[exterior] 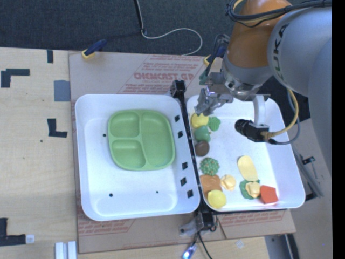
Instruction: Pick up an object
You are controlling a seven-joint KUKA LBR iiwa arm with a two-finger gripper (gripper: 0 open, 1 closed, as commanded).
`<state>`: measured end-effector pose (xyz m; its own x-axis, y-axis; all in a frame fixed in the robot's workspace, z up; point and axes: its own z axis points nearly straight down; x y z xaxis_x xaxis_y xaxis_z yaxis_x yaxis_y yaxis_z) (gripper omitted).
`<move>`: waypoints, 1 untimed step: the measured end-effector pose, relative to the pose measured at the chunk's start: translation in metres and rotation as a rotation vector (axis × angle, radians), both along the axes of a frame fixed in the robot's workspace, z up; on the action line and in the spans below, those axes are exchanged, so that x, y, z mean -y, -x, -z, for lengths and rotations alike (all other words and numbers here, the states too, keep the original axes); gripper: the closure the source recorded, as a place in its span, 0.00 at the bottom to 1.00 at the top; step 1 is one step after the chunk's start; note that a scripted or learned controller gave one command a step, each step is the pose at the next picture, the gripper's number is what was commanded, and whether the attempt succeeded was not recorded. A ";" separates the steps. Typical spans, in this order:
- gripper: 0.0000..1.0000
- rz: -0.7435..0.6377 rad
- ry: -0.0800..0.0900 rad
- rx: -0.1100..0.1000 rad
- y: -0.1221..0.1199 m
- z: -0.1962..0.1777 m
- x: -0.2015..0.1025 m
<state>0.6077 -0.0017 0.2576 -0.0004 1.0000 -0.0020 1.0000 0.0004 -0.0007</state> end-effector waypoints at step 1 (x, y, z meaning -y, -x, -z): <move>1.00 -0.002 -0.001 -0.002 0.003 -0.013 -0.001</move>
